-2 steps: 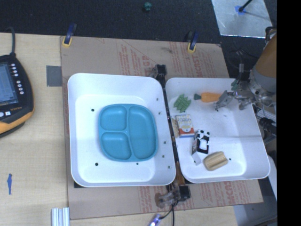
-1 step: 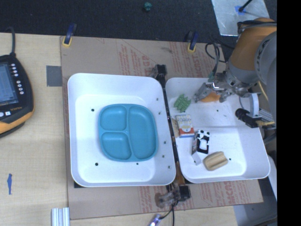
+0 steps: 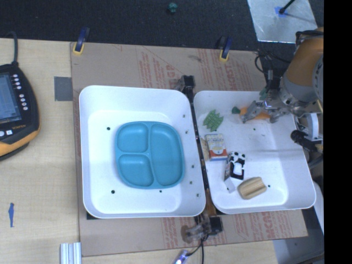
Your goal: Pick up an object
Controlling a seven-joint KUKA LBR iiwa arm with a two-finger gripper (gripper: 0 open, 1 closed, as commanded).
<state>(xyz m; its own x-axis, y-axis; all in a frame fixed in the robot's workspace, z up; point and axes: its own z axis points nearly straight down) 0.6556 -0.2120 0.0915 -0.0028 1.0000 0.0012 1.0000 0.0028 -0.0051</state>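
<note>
Gripper (image 3: 263,112): low in right bin's (image 3: 286,199) far corner, fingers spread astride a small orange piece (image 3: 264,114). Green piece (image 3: 235,110) just beside. Nearby: green leafy toy (image 3: 213,119), small carton (image 3: 215,146), black-and-white item (image 3: 236,166), tan block (image 3: 252,188). Left bin (image 3: 93,147): blue divided plate (image 3: 149,153).

Two white bins side by side on bench. Left bin (image 3: 93,147) holding blue sectioned plate (image 3: 149,154) at centre. Right bin (image 3: 291,164) holding green toy (image 3: 213,119) at 10 o'clock, small red-and-white carton (image 3: 215,145) just below, black-and-white item (image 3: 236,166) near centre, tan block (image 3: 252,188) at 6 o'clock. Gripper (image 3: 263,112) low over right bin at 12 o'clock, fingers spread, orange piece (image 3: 264,114) beside them. Teach pendant (image 3: 14,109) at 9 o'clock of bench.
</note>
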